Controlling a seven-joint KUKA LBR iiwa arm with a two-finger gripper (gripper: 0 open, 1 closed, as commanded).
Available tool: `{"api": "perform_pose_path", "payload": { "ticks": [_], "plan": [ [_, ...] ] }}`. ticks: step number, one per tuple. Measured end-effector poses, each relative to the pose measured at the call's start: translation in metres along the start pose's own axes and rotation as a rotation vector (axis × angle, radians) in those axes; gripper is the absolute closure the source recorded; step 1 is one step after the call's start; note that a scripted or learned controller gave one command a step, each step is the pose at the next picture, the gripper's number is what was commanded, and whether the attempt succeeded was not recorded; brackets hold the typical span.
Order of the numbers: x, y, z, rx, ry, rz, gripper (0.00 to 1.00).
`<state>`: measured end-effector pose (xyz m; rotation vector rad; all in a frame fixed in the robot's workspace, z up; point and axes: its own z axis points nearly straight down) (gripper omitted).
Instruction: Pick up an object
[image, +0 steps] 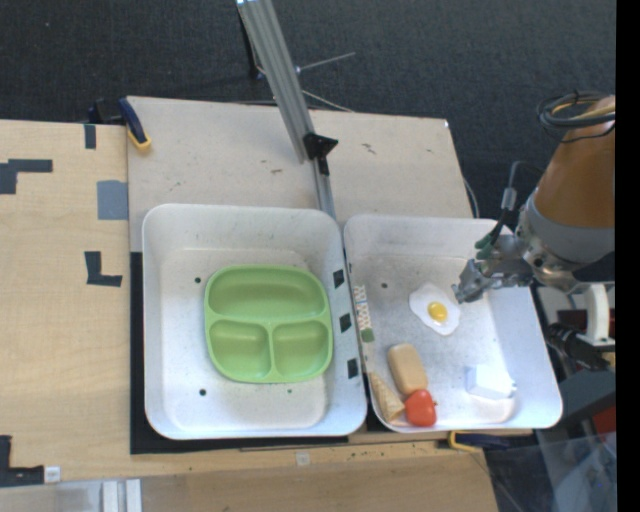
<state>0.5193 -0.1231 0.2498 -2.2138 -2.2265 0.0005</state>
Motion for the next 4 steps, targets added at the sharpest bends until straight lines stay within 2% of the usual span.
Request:
{"api": "perform_pose_path", "payload": {
  "ticks": [2, 3, 4],
  "plan": [
    [0.102, -0.012, 0.024, 0.002, 0.000, 0.000, 1.00],
    [0.160, -0.022, 0.024, 0.003, 0.001, -0.002, 1.00],
    [0.218, -0.019, 0.034, 0.002, 0.000, -0.002, 1.00]
  ]
}}
